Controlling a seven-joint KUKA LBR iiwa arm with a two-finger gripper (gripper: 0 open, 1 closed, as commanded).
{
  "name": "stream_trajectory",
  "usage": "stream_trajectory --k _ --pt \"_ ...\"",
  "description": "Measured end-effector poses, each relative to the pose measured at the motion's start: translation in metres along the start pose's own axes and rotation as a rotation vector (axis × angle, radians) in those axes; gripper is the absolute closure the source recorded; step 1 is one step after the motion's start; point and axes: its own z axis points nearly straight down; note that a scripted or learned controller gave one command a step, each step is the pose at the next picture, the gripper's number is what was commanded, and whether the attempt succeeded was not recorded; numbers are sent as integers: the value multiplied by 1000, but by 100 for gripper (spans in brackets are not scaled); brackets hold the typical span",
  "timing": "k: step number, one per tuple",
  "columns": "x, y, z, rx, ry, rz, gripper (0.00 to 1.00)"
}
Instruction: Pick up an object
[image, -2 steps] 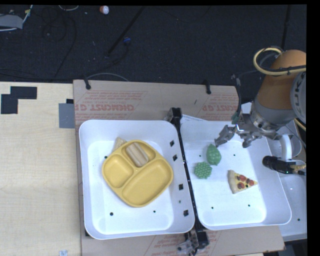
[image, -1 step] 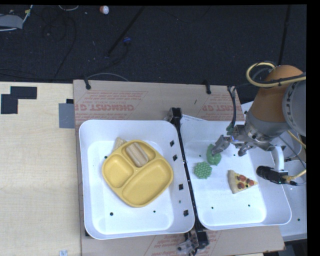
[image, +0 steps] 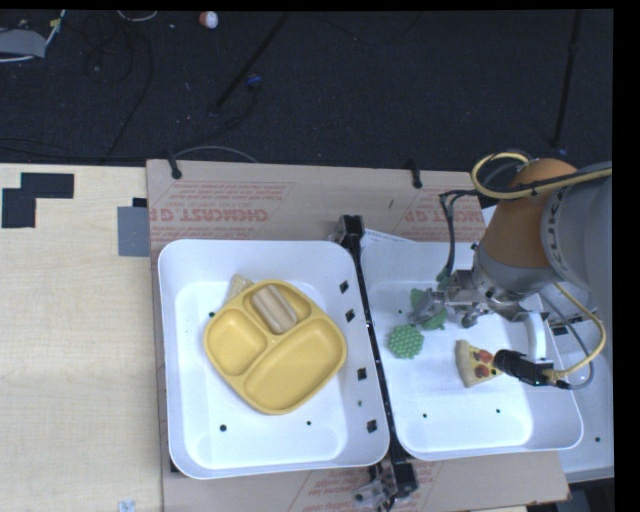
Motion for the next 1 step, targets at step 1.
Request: stream_trajectory --k 1 --pt "-1 1 -13 -4 -1 2 100"
